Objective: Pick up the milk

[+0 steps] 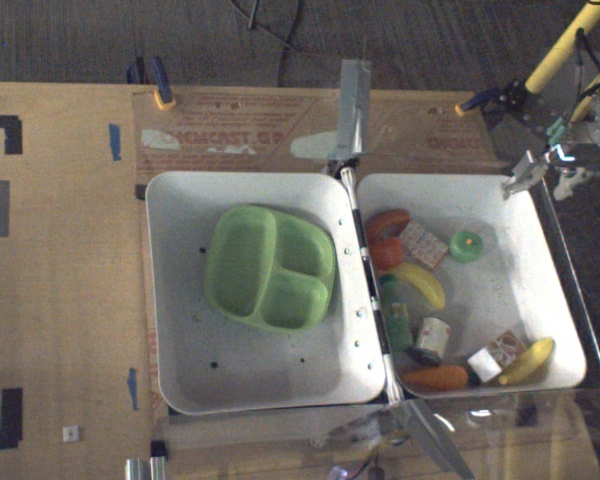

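Bench point(60, 268): tan wood, blue tape marks
Bins point(180, 368): white, side by side
Floor point(100, 18): dark carpet, black cable point(265, 8)
Gripper point(550, 163): top right, aperture unclear

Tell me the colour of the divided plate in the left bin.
Light green all over; the divided plate shows clearly in the camera view.

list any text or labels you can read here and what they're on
Cardboard sheet behind the bins: red printing, too blurred to read.
Milk carton in the right bin: printed label, too small to read.
Small box: patterned faces, nothing legible.
Can: label illegible.
So no text can be quoted as it reads.
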{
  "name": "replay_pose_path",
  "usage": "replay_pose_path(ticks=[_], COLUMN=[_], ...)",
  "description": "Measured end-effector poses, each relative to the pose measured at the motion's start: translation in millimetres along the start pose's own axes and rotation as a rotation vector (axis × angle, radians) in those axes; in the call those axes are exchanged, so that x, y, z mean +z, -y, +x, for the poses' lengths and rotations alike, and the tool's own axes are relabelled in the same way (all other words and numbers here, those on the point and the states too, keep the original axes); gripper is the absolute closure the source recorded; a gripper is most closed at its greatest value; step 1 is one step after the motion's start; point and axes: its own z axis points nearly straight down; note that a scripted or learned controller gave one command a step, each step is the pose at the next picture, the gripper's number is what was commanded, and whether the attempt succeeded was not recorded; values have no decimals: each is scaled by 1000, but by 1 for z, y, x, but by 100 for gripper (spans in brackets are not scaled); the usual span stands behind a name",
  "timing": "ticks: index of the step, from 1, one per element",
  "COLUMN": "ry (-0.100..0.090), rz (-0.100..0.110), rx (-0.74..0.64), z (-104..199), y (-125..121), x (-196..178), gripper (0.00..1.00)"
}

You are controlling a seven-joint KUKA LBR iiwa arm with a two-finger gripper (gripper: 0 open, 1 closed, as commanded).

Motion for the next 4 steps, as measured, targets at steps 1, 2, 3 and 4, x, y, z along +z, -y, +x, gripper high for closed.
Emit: replay_pose_path(ticks=[1, 2, 3, 4], ry=[-1, 3, 0, 1], rz=[1, -12, -2, 3], rx=[-169, 5, -85, -21], z=[48, 66, 89, 83], y=[76, 115, 44, -47], x=[137, 171, 156, 173], gripper=[0, 0, 0, 0])
